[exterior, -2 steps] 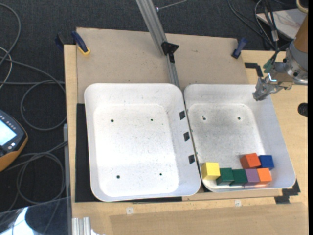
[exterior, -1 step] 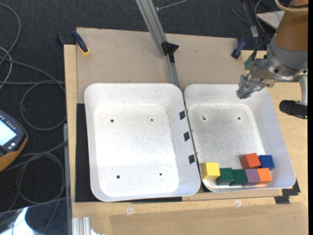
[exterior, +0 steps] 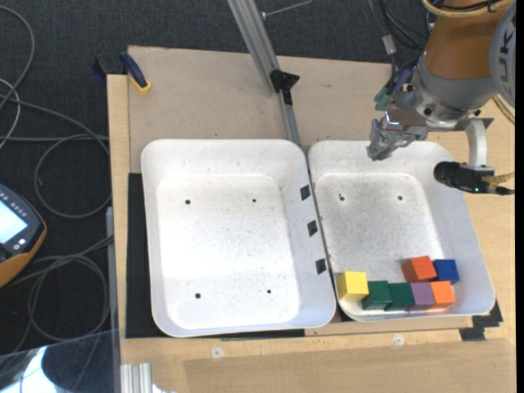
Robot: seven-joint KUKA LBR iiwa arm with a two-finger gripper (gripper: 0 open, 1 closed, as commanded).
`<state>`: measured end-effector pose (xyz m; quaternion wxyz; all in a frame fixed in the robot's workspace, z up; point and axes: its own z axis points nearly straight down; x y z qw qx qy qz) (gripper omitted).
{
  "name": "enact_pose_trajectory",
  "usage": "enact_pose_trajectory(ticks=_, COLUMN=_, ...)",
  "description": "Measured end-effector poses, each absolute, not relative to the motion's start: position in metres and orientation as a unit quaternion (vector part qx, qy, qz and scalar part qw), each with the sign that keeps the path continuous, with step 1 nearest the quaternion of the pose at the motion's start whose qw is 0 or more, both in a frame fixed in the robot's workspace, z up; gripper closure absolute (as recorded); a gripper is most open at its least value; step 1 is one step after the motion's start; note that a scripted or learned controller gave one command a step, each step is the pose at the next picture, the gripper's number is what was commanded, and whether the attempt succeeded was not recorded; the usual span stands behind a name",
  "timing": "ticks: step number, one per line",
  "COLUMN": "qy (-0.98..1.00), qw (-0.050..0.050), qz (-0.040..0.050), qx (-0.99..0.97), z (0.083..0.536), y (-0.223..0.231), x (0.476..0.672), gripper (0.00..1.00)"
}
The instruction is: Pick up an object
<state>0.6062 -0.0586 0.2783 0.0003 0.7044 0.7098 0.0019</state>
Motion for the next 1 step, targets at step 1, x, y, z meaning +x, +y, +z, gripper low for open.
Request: enact_pose_trajectory(ticks=1, qy=0.71, qw=0.0, qz=0.0017, qx=0.705, z=0.2785, y=-0.0005, x=0.6181, gripper=1.0)
